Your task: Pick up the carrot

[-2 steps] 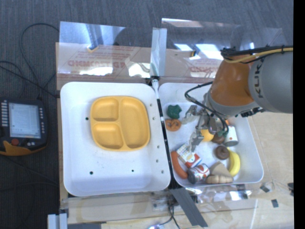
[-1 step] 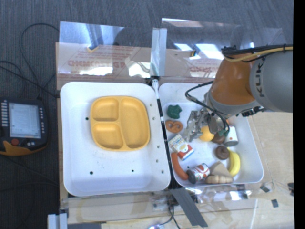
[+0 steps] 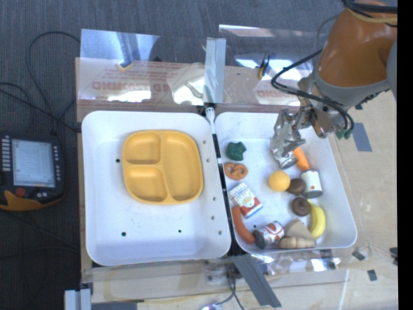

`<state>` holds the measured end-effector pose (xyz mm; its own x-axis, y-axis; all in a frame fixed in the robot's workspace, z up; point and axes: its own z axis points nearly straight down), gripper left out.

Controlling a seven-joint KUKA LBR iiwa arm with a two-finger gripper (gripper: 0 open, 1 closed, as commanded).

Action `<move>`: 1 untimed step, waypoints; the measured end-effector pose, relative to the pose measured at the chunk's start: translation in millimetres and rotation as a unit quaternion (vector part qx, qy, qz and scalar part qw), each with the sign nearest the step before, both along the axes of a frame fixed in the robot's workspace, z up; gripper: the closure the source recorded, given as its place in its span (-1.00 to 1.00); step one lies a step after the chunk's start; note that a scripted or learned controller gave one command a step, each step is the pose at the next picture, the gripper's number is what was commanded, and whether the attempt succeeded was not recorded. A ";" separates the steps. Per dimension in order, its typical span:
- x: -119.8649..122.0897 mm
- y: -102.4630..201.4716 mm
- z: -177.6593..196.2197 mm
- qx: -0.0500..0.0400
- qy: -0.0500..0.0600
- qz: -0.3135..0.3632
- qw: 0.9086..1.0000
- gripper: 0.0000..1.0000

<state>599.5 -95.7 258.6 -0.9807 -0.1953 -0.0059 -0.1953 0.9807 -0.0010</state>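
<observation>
The gripper (image 3: 286, 148) is down in the right bin (image 3: 335, 173), near its far right part, with its metal tips right at the carrot (image 3: 301, 157) — the orange piece pokes out toward the bin's right wall from beside the tips. Whether the claw is released or clenched on anything cannot be told from this slant; the fingers merge into one bright metal mass. My reading is that the grasp itself is the step in hand: the approach looks finished and the lift is not begun.

The next move calls for a firm close across the carrot's narrow body, then a straight rise. The carrot lies at an angle, with a red-and-white can (image 3: 312, 182) just beside its lower end, so a skewed close could push it away or catch the can.

The right bin is crowded. A green broccoli piece (image 3: 236, 150) and a pretzel (image 3: 236, 170) sit by the left wall, a small carton (image 3: 245, 197) and a sausage (image 3: 240, 223) below them. A yellow lemon (image 3: 279, 181) lies mid-bin. Toward the near right corner are a banana (image 3: 317, 219) and a brown mushroom-like thing (image 3: 300, 205) — also a second small can (image 3: 271, 231).

The left bin (image 3: 103, 237) holds a yellow divided plate (image 3: 162, 166), its three compartments bare.
</observation>
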 end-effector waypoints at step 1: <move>-77.9 -11.8 -112.6 0.002 0.009 0.104 0.995 1.00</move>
<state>521.6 -107.4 146.0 -0.9192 -0.3935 0.0105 -0.3935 0.9193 0.0081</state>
